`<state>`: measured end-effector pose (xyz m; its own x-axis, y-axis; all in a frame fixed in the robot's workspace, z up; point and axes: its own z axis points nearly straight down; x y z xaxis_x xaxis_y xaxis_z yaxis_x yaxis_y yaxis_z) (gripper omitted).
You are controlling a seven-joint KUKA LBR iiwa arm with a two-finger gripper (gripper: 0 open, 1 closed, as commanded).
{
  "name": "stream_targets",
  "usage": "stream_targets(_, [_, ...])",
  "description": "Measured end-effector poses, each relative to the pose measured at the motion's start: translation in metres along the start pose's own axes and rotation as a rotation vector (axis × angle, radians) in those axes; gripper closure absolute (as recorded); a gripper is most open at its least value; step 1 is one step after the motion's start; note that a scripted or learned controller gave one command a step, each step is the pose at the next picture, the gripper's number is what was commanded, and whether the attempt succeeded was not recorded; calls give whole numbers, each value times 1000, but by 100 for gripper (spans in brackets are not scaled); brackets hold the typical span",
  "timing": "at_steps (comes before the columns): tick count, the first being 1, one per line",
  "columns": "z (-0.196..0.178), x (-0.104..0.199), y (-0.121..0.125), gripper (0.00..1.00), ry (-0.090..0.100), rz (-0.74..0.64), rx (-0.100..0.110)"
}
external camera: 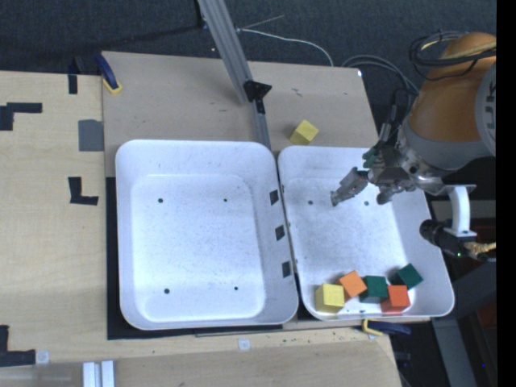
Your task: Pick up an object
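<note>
White right bin — blocks clustered in its near corner, touching. End effector hovers well apart above, grip state cannot be told. Risk — packed blocks leave no gap, so a grasp may slip.

Robot lab: bench, twin bins

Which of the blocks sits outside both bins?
The yellow block on the bare bench behind the right bin. The other yellow block lies inside that bin with the orange, green and red ones at its near edge.
</note>
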<state>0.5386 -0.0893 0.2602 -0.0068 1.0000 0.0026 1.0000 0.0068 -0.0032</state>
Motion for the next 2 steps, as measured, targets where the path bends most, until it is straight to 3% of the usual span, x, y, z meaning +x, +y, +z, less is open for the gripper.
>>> stream_targets(1, [6, 49, -5, 0, -1, 1, 0])
stream_targets(2, [58, 130, 44, 0, -1, -2, 1])
